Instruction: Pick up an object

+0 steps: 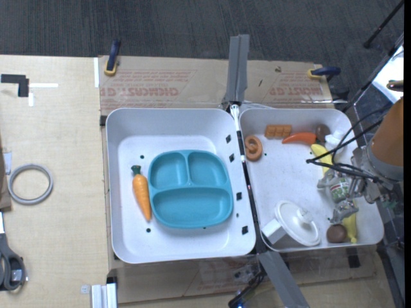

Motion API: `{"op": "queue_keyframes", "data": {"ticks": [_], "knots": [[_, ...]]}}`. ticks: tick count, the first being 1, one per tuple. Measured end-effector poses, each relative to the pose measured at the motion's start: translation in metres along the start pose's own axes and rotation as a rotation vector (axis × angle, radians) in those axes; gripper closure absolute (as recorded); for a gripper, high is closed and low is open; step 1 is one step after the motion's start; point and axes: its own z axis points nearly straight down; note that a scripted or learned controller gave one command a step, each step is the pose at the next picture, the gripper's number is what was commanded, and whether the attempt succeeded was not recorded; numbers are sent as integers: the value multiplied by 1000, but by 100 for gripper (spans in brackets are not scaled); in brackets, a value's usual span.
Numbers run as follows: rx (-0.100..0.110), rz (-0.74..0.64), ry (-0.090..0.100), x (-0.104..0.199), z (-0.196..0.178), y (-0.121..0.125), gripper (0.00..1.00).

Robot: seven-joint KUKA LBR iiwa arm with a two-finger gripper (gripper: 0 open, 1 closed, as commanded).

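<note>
The left bin [115, 191] holds a blue divided plate [190, 188] with a toy carrot [141, 193] just beside its left edge. The right bin [282, 172] holds a pretzel [253, 147], waffle piece [278, 131], chili pepper [299, 137], banana [321, 154] and white lidded pot [297, 223]. The tool [345, 201] hangs low over the right bin's right side; whether it grips anything cannot be told.

Pale wooden bench [51, 236] at left, cardboard sheet [167, 88] under 2 bins, dark carpet floor [160, 11] beyond.
</note>
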Motion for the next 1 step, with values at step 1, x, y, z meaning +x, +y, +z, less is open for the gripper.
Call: {"op": "queue_keyframes", "data": {"ticks": [1], "knots": [[-1, 103, 1, 5, 1, 13, 0]]}}
